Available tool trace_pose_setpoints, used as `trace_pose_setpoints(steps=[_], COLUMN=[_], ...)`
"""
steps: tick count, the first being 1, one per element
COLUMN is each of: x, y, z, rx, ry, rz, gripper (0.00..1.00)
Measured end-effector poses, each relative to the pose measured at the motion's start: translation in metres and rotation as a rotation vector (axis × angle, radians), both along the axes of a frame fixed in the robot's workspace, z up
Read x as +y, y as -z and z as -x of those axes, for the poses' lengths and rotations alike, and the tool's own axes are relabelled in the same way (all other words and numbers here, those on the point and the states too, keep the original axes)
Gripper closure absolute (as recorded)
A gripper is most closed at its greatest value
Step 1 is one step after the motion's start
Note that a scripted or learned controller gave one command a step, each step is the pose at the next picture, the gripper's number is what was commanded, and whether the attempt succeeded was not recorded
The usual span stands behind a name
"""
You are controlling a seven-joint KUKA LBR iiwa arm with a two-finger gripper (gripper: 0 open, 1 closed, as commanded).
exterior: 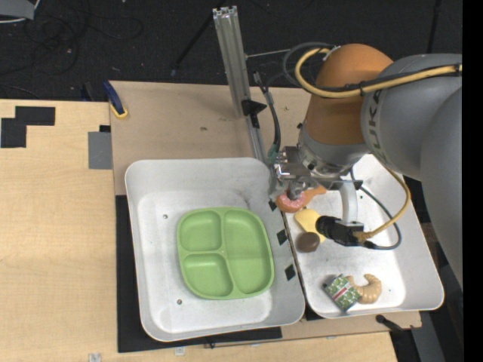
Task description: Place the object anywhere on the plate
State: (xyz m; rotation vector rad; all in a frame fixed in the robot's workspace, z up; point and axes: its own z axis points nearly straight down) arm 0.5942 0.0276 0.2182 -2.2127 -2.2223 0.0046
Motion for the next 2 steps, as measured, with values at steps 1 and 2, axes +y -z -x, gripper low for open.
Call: trace_pose_setpoints(steps=[1,2], x=[0.051,0.0488], y=[-0.0024,-0.0025], z=[-0.0006,-0.0006], rx=[-0.003,-0.003], ry=[-0.001,0.002], rz=[0.0,0.002], gripper=[1.0,0.0])
